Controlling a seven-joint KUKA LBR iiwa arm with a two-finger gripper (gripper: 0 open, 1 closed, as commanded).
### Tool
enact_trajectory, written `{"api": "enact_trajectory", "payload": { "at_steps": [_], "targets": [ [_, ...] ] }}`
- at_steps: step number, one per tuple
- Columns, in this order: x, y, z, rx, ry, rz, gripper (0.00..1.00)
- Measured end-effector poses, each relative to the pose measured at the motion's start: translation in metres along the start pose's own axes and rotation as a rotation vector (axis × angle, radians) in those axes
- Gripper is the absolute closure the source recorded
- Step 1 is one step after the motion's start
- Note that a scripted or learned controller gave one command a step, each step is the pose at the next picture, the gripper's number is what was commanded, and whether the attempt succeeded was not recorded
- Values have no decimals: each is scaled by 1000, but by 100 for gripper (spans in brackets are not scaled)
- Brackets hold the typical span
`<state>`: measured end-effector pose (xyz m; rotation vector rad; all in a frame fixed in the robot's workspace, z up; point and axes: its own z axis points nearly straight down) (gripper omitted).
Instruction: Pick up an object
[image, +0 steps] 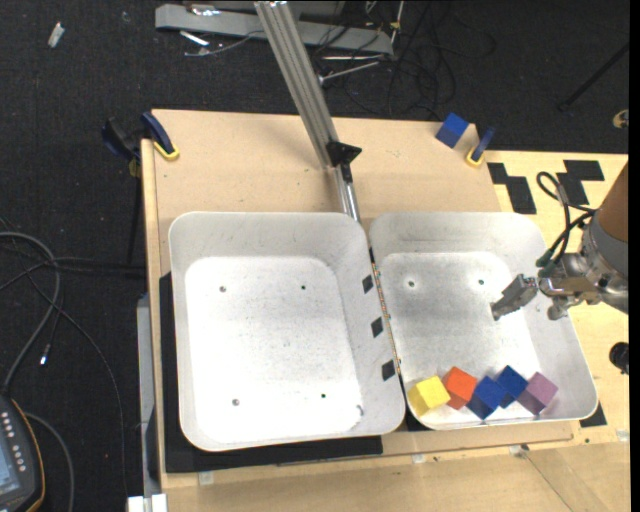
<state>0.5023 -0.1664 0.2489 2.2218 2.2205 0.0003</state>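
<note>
I'm scanning for lettering and I find none I can read. At about two o'clock the black block markings (548, 183) on the bench (250, 170) spell nothing, and the device screen (12, 462) at eight o'clock is too small to make out.

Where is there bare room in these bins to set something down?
The left bin has bare floor between all four walls. The right bin is bare along its far half, behind the gripper. Its near edge is crowded by yellow, orange, blue and purple blocks.
</note>
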Motion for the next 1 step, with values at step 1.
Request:
{"api": "enact_trajectory", "payload": {
  "at_steps": [1],
  "targets": [
    [27, 50, 125, 6, 2, -5, 0]
  ]
}}
